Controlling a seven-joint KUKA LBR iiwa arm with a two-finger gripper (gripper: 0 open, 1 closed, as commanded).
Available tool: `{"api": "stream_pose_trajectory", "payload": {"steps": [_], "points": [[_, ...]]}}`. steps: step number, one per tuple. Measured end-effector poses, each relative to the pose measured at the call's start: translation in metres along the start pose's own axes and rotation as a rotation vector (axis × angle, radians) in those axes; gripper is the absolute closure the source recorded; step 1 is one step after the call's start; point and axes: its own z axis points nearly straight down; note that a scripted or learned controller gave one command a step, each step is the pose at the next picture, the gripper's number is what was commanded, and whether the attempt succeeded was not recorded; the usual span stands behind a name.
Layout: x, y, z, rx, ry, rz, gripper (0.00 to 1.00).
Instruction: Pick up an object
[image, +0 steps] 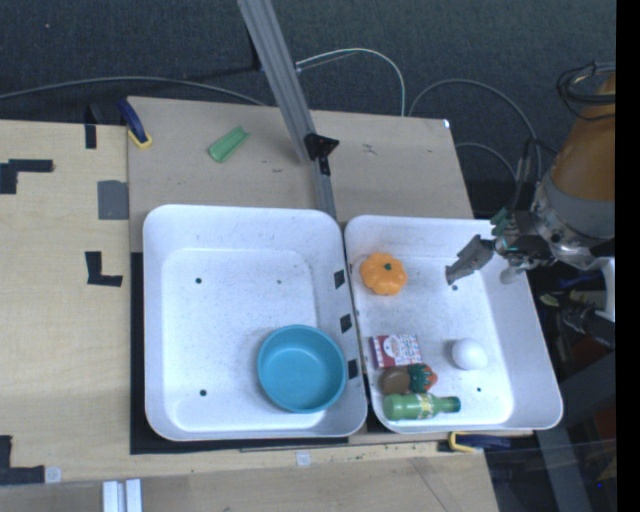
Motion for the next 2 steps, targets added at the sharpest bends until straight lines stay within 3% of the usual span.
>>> {"api": "stream_pose_trajectory", "payload": {"steps": [1, 2], "points": [[0.000, 0.000, 0.000, 0.000, 0.000, 0.000, 0.00], [0.000, -0.003, 0.043, 0.004, 0.000, 0.002, 0.00]]}}
